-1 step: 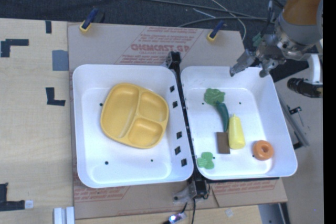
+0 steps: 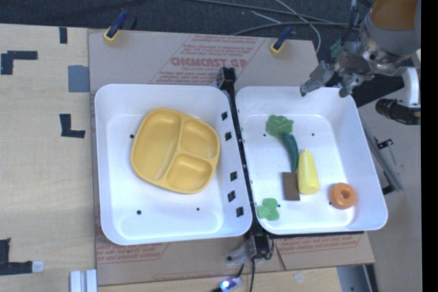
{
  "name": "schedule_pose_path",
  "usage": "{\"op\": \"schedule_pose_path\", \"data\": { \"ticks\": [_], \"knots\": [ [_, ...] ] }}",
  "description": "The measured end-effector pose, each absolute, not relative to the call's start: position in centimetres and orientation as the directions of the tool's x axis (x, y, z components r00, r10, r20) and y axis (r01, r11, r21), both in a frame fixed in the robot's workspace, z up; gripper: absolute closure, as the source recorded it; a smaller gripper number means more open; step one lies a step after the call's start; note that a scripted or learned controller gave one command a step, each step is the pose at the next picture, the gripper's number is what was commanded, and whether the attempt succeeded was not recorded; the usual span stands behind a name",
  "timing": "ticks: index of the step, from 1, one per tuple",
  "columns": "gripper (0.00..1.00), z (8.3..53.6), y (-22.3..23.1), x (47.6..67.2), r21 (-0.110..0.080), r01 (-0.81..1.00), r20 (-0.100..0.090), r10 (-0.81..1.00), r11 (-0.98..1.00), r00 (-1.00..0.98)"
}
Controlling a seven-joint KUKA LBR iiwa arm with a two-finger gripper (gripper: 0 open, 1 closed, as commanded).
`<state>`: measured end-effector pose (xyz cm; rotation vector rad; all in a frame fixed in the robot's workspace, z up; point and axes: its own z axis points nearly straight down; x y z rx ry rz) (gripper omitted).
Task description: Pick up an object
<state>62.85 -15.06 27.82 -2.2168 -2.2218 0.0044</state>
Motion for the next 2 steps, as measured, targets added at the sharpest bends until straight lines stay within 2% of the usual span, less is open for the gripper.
{"op": "schedule_pose_path", "data": {
  "ticks": [2],
  "knots": [
    [0.0,14.6,-15.5,62.1,-0.01,1.0,0.001,1.0,0.001,-0.001]
  ]
}}
